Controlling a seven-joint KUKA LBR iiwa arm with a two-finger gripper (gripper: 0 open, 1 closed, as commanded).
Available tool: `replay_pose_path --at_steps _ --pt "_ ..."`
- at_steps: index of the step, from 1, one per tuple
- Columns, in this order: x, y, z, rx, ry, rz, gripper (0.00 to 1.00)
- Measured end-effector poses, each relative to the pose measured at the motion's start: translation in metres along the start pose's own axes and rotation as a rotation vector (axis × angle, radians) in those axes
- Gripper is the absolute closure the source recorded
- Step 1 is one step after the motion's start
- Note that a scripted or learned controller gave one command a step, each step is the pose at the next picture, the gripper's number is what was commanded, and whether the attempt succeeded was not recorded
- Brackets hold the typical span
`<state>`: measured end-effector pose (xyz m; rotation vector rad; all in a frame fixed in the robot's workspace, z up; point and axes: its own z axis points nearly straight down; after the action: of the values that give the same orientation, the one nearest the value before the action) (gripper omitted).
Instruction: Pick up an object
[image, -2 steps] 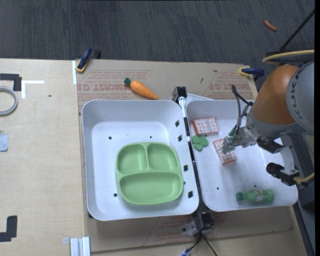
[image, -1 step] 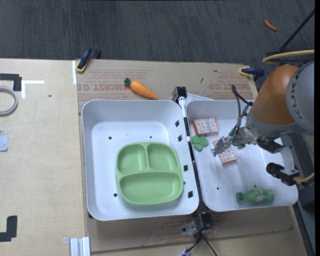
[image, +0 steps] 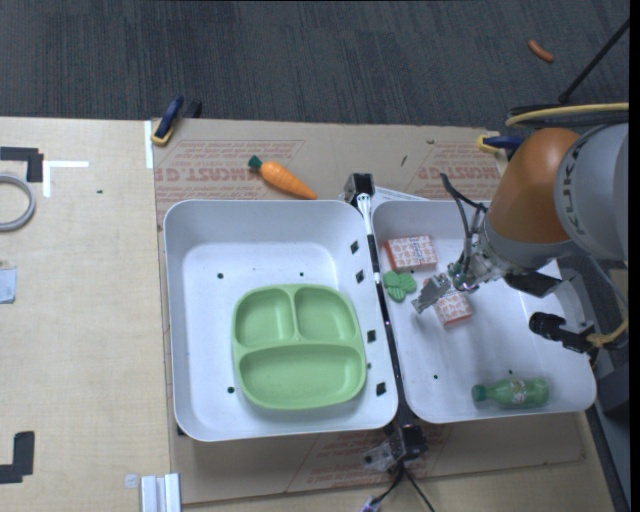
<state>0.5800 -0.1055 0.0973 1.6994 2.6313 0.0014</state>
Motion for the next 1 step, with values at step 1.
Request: replay_pose_path --at_steps 1 --pt "-0.0022 0.0018 -0.0113 -0.007 -0.006 0.000 1.00"
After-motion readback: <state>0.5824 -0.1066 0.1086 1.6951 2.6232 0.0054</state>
